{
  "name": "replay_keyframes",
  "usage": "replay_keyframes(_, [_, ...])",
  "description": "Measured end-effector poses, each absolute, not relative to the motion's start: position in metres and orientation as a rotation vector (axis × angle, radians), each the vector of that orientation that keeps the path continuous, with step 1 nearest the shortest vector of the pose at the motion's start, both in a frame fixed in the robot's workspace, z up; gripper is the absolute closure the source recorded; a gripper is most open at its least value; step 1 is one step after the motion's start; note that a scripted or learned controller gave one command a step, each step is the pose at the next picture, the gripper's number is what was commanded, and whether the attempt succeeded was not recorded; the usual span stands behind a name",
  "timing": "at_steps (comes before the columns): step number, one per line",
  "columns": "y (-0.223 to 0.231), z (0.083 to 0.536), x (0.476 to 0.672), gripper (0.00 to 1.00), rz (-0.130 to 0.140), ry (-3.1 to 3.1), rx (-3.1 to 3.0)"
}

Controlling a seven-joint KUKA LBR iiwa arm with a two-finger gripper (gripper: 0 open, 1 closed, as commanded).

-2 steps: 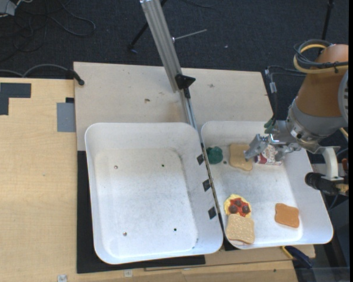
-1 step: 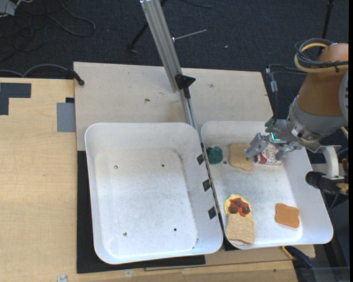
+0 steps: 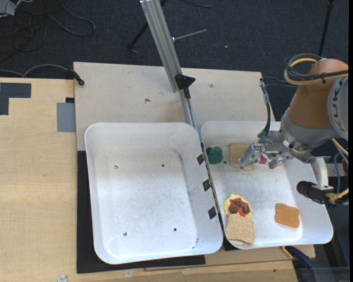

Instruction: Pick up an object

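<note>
Over the right bin (image 3: pixel 317 231) we see the arm (image 3: pixel 315 107) reaching in from the right, its gripper (image 3: pixel 251 159) low above the bin's far half. Its fingers hang just above the near edge of a tan piece (image 3: pixel 237 153) that lies flat on the bin floor; we cannot tell how far apart they stand, nor whether anything sits between them. Just left of the tan piece, close to the wall shared with the left bin (image 3: pixel 106 140), we see a small green object (image 3: pixel 214 154). Nearer the front of the right bin lies a yellow round with red topping (image 3: pixel 237 205), touching a slice of bread (image 3: pixel 240 230) just in front of it. An orange piece (image 3: pixel 287 215) lies apart to their right, near the front corner. A slanted metal bar (image 3: pixel 165 46) rises from behind the bins toward the top of the view.
</note>
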State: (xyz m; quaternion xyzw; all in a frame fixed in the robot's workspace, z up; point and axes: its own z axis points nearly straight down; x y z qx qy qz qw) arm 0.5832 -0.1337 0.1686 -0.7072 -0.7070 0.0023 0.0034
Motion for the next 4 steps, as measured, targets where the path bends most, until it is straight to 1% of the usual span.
replay_keyframes(1, [-0.128, 0.124, 0.583, 0.0, 0.007, -2.214, -2.218])
replay_keyframes(2, [-0.127, 0.091, 0.584, 0.0, 0.001, -2.218, -2.223])
replay_keyframes(3, [-0.128, 0.102, 0.584, 1.0, 0.0, -2.213, -2.229])
replay_keyframes(4, [-0.123, 0.163, 0.588, 1.0, -0.004, -2.224, -2.223])
